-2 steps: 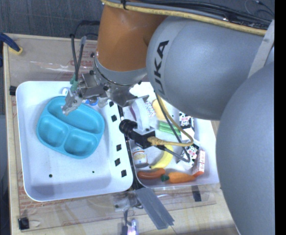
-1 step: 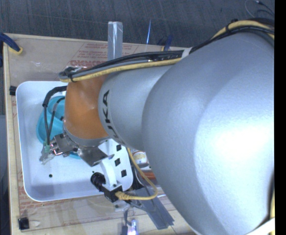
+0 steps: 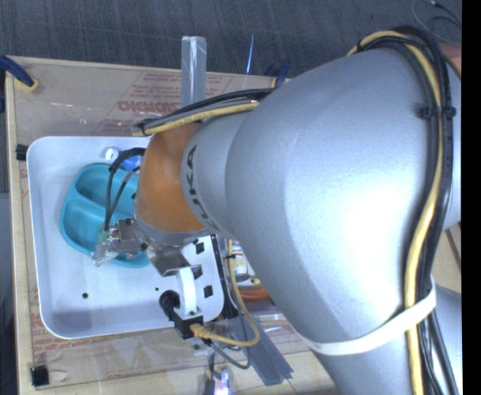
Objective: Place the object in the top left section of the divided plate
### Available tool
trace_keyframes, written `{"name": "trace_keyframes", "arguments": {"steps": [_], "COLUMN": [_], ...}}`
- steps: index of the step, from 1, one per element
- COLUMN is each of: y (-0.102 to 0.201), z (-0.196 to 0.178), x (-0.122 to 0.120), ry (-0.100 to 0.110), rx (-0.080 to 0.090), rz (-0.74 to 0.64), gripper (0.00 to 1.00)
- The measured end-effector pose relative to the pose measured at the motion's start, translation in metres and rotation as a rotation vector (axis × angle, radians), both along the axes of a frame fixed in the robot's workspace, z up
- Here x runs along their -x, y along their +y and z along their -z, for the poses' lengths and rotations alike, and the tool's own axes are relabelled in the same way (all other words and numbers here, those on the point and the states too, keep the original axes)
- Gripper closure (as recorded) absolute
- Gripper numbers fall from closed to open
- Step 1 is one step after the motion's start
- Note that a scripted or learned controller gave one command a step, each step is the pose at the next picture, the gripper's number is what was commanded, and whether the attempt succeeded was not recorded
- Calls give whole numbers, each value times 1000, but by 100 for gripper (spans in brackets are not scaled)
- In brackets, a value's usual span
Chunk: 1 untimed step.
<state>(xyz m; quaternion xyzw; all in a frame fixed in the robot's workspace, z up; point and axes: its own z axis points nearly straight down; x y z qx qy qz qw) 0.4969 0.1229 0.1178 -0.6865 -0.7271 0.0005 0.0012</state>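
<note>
At the far left a blue clamp (image 3: pixel 16 68) grips the corner of the bench (image 3: pixel 100 105), whose clear cover carries red print too blurred to read. The white bin (image 3: pixel 47 220) lies just right of it, its left and lower floor bare apart from a few dark specks, its right side covered by the arm. In the bin's upper left part sits the blue divided plate (image 3: pixel 84 208); only its left lobes show, its dividers are hard to trace, and its right half is hidden under the wrist. A small pale item (image 3: pixel 111 153) lies against the bin's upper wall just beside the plate's top edge; it is too small to name, so whether it is the object to be placed cannot be told. The gripper (image 3: pixel 107 245) is low over the plate's lower right edge, a glinting blur, and whether it is open, closed or gripping anything cannot be told. Dark cables (image 3: pixel 117 179) loop above it across the plate. Right of that comes the orange band (image 3: pixel 162 188), then the grey arm (image 3: pixel 323 188), reaching in from the right and angled down to the left, so close to the camera that it covers the right part of the bench, with a yellow cable (image 3: pixel 426 220) running along its outer curve
</note>
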Motion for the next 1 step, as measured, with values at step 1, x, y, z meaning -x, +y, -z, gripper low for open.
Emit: {"name": "trace_keyframes", "arguments": {"steps": [1], "y": [0], "z": [0], "x": [0], "ry": [-1], "rx": [0], "rz": [0], "gripper": [0]}}
